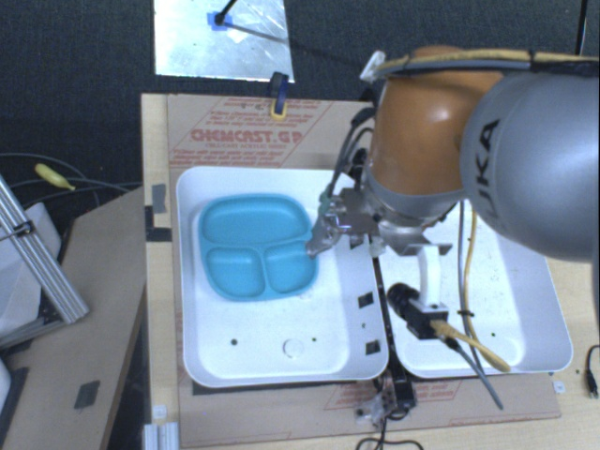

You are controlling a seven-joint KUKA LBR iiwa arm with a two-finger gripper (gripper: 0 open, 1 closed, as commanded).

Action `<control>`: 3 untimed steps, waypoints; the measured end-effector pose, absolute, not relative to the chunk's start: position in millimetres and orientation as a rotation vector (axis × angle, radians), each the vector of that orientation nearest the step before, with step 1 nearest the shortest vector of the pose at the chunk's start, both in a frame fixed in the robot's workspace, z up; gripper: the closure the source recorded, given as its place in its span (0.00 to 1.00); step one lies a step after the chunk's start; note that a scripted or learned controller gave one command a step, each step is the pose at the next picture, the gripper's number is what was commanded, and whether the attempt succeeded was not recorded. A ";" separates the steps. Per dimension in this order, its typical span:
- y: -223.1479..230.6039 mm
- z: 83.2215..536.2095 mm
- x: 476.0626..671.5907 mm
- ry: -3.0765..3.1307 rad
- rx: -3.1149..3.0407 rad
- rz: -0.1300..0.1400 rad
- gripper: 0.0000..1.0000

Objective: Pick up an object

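**benchwatcher:** Dark carpet-looking floor all around, with a shiny metal sheet (223,23) lying at the upper left of the frame. Below that sits a brown board (246,131) with red lettering, and on it two shallow white bins side by side. The left bin (272,350) takes up the middle of the frame, the right bin (525,331) sits at lower right, and they're touching along a dark seam. Some aluminium framing (37,265) pokes in at the far left edge.

**gripgeek:** Where's the thing it's meant to grab?

**benchwatcher:** Only object I can make out is a blue divided tray (255,247), three compartments, lying flat in the upper half of the left bin. One big section along the top, two smaller ones below.

**gripgeek:** And the claw?

**benchwatcher:** The arm (497,139) comes in huge from the right, grey with the orange band, covering much of the right bin. The gripper (323,237) is down at the tray's right edge, just about touching the rim from this angle. It's small, metallic and kinda blurry, so I honestly can't tell how far apart it's spread, or whether it has any hold on the tray. The tray looks like it's resting flat on the bin floor. A yellow cable (478,345) trails from the wrist down across the right bin.
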State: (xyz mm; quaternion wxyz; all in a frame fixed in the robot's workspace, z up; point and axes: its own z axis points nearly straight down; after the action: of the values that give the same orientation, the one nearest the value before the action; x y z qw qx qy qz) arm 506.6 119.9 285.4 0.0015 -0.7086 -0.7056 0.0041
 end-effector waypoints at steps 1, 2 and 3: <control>180.3 314.9 573.2 -2.232 -2.216 -0.013 0.00; 238.7 233.0 493.9 -2.227 -2.204 0.013 0.00; 234.4 237.4 499.1 -2.223 -2.219 0.000 0.00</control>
State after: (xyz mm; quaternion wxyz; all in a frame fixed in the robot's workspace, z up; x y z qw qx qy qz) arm 499.1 234.4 237.4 0.0003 -0.7066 -0.7076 0.0000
